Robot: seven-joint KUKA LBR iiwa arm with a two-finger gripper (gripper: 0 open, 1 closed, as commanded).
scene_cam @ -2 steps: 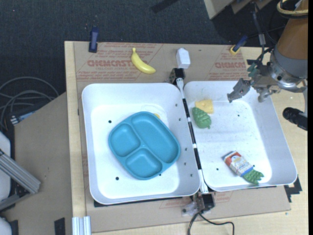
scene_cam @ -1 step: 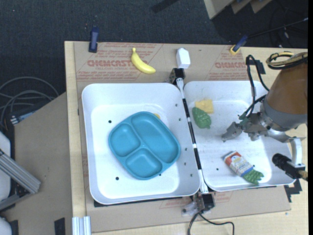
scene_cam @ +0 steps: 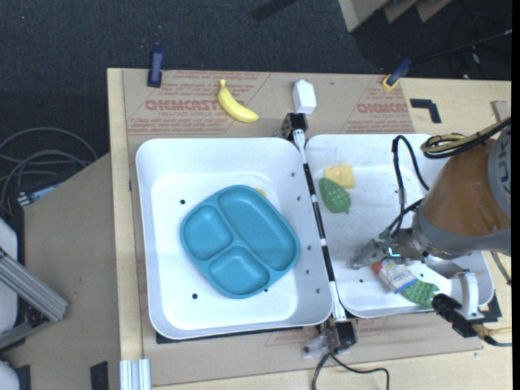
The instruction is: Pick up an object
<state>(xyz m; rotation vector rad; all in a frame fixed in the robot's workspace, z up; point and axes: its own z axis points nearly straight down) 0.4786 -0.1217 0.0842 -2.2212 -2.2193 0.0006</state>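
Seen from above at a slant, the bench carries two shallow white bins side by side. The left bin holds a blue divided plate with three compartments, lying flat near the bin's middle and turned at an angle. A small yellow scrap peeks out at the plate's far edge.

The right bin holds several small things. A pale yellow block lies near its far left corner, and a green lumpy object sits just beside it, touching or nearly touching its near edge. Closer to the near side, a small white and red-marked packet lies against a green textured piece.

The arm reaches in from the right, its orange band above the grey wrist, and covers much of the right bin's right side. The tool is low over the bin floor, pointing left, just beside the packet. Its metal fingers appear to be spread somewhat, with nothing visibly clamped between them, though the detail is small and blurred.

Beyond the bins, a yellow banana lies on the cardboard sheet that covers the bench's far part, well apart from the tool. A small white device sits at the far end of the seam between the bins.
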